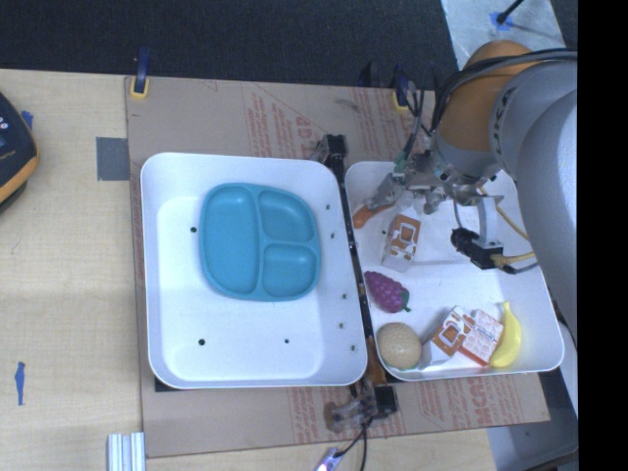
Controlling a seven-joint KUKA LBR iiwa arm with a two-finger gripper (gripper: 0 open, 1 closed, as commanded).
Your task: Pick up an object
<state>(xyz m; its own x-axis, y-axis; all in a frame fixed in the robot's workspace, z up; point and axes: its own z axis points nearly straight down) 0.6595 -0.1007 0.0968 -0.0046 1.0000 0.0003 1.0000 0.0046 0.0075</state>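
Over the right bin's (546, 292) far-left corner hangs the gripper (417, 189); fingers' spread: cannot tell. Brown-and-white packet (401, 239) just below it. Purple grapes (387, 290), tan ball (398, 345), banana (508, 336) along near edge. Blue plate (260, 241) in left bin (167, 292).

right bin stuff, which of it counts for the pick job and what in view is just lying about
For the job: end effector; carton; carrot; grapes; egg; snack boxes; banana.

Lying about: blue divided plate in the left bin; yellow and black device on the bench.
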